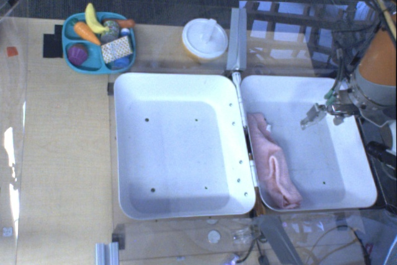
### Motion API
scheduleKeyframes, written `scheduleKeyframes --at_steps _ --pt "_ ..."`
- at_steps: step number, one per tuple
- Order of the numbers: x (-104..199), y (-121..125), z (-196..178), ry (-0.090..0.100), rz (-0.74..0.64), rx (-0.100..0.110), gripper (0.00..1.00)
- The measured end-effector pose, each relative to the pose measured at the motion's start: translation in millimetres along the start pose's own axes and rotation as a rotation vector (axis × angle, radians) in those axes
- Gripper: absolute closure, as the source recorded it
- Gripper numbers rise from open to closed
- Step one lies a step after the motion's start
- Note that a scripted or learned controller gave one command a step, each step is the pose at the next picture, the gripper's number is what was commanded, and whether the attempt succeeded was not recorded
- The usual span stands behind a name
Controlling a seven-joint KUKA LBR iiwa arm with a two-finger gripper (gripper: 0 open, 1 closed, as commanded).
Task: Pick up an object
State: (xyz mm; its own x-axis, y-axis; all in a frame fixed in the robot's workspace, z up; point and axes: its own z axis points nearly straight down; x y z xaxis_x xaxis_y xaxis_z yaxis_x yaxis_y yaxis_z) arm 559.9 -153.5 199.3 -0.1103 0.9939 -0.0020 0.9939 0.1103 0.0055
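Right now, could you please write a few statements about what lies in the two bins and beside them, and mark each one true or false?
1. The pink folded cloth lies in the right white bin. True.
2. The cloth rests against that bin's right wall. False: it lies along the left wall.
3. The hand hangs above the right bin, apart from the cloth. True.
4. The blue toy-food tray sits inside the left white bin. False: it sits on the bench, outside it.
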Motion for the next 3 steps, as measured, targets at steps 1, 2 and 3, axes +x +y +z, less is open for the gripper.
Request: scheduleKeyframes --at_steps 1,2,3 --pt "49.3 16.0 105.1 0.001 0.056 0.002 0.00" --pt "47.2 -45.2 107.9 -0.003 -0.117 -0.012 0.00" --pt "4.4 -16.9 55.6 0.001 -0.090 0.002 0.00"
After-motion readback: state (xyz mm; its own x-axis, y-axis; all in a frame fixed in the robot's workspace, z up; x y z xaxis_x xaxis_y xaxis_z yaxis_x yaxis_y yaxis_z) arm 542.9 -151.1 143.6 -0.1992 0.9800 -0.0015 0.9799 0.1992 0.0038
